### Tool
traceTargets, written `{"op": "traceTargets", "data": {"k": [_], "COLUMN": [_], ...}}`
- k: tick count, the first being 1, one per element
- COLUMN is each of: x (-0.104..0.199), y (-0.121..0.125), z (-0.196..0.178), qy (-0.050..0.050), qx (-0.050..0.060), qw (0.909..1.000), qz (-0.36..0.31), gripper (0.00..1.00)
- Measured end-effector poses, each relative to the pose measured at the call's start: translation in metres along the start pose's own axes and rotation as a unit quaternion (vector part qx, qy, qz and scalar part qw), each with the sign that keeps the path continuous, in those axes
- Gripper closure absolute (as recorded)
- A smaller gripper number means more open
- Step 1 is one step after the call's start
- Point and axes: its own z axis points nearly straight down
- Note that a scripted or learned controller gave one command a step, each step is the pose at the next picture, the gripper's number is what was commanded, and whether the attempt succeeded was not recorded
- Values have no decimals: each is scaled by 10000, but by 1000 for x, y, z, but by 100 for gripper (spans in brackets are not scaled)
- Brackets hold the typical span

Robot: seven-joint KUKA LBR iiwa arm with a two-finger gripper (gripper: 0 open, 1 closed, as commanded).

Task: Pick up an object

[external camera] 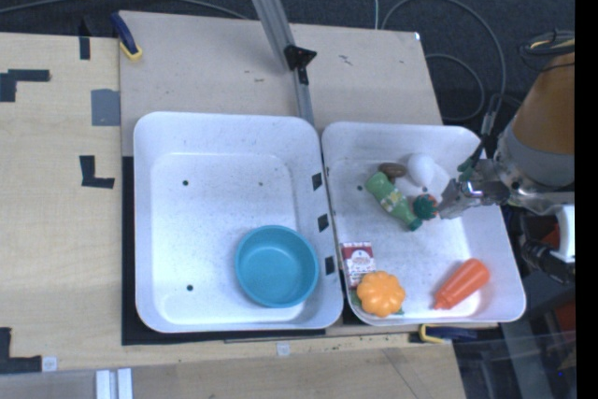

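Observation:
My gripper [447,199] reaches into the right bin [486,229] from the right, low over its middle. Its tip is at the right end of a green bottle-shaped object [394,198] that lies slantwise; whether they touch I cannot tell. A white rounded object [426,169] and a small brown piece [393,170] lie just behind the green one. Along the bin's front lie an orange carrot [461,283], an orange pumpkin [380,292] and a small red-and-white box [358,259].
A blue bowl [274,264] sits in the front right part of the left bin [187,201]. A grey metal pole [271,5] slants down to the back rim between the bins. Cables [439,33] run over the dark floor behind.

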Motion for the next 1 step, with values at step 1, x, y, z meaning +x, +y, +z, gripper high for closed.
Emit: {"op": "traceTargets", "data": {"k": [1], "x": [47], "y": [19], "z": [-5], "qy": [13], "qx": [19], "qw": [10000], "qz": [-25], "gripper": [100]}}
